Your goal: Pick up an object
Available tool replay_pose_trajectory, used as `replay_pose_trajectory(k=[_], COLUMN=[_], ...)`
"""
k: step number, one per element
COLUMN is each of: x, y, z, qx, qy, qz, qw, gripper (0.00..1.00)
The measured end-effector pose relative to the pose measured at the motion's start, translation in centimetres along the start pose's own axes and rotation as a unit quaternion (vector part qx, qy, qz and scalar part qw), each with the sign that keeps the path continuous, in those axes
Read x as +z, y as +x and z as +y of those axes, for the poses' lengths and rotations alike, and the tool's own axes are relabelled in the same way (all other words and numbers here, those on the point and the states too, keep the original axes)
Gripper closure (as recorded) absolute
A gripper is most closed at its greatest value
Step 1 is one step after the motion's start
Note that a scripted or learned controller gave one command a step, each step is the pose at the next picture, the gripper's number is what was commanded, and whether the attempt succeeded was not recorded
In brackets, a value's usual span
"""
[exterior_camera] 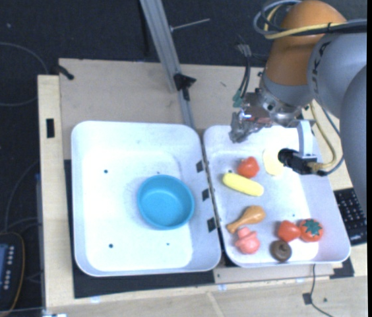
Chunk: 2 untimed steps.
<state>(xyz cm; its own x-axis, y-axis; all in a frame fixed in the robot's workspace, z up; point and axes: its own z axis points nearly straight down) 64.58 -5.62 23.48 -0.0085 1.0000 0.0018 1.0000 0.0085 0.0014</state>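
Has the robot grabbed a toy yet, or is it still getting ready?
Nothing looks picked up yet. The tool hangs over the far end of the right bin, with no toy seen in it. The yellow banana, the red toy beside it and the others lie in the bin. Going down, gripping and lifting are all left.

In the right bin, right of centre in the frame, lie a red tomato [248,167], a yellow banana [243,184] aslant just below it, a tan drumstick [246,218], a pink piece [247,242], a brown ring [281,250], and two red pieces [288,230] [310,229] side by side.
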Motion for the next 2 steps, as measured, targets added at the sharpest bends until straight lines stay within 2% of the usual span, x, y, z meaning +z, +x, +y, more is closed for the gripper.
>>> replay_pose_trajectory(k=[2], x=[-1.2], y=[12.5], z=[0.6], qx=[-0.001], qy=[0.0], qz=[0.0], qw=[1.0], gripper=[1.0])
